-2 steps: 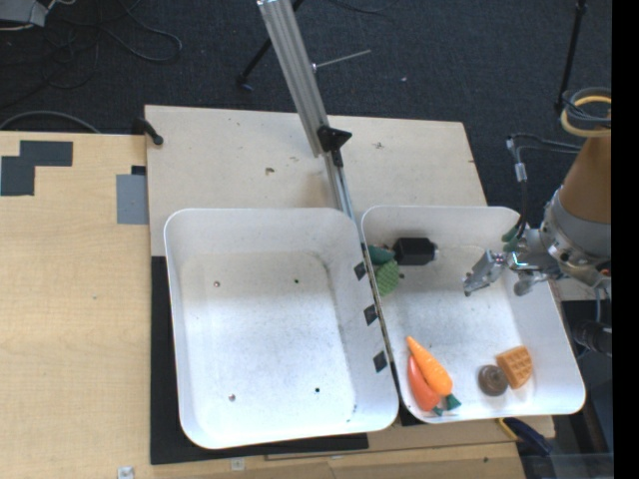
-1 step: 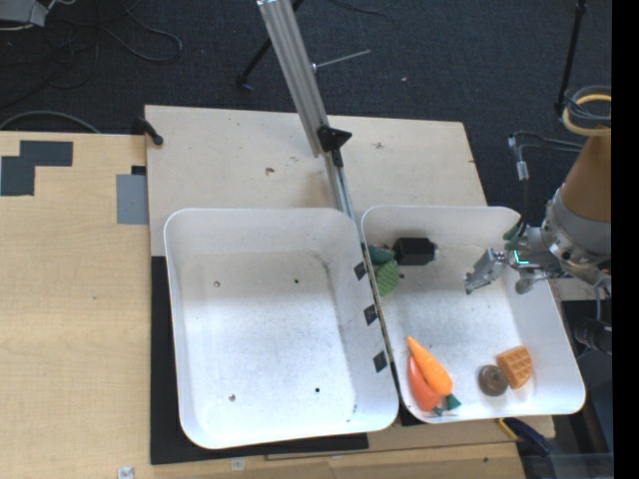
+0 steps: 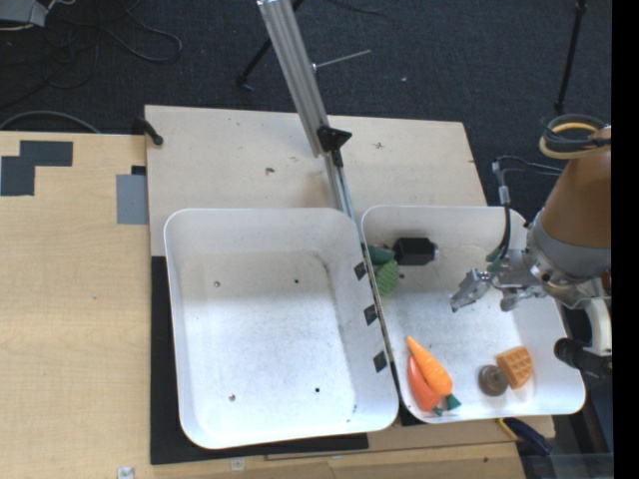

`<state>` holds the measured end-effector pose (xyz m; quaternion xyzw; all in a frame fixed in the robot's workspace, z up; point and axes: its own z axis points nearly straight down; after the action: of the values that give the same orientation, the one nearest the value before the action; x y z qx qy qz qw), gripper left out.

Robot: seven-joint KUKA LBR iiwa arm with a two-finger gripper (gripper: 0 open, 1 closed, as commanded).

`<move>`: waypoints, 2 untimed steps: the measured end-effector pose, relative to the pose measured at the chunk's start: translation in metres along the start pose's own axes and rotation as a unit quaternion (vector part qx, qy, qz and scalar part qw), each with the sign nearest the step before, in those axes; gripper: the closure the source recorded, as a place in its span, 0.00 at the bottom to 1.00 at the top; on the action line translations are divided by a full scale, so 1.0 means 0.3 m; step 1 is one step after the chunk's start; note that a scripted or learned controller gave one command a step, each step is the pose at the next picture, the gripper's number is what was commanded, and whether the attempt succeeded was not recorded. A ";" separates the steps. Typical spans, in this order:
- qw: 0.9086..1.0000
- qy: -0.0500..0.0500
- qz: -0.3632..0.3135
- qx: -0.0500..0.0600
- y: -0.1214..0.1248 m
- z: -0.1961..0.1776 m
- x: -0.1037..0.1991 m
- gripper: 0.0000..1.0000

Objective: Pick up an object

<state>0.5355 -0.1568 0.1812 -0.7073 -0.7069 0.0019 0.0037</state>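
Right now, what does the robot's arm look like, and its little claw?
The arm comes in from the right. It is fat and rounded, with an orange band over a grey part near the wrist. At its end sits the gripper, small and made of silvery grey metal, with thin pointed pieces sticking out. A thin dark cable curves down beside the arm towards the wrist.
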 end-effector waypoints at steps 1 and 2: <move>1.000 0.000 0.000 0.000 -0.017 0.164 -0.026 0.00; 1.000 -0.001 0.000 -0.003 -0.014 0.300 -0.025 0.00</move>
<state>0.5306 -0.1641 0.0914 -0.7075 -0.7067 0.0003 0.0005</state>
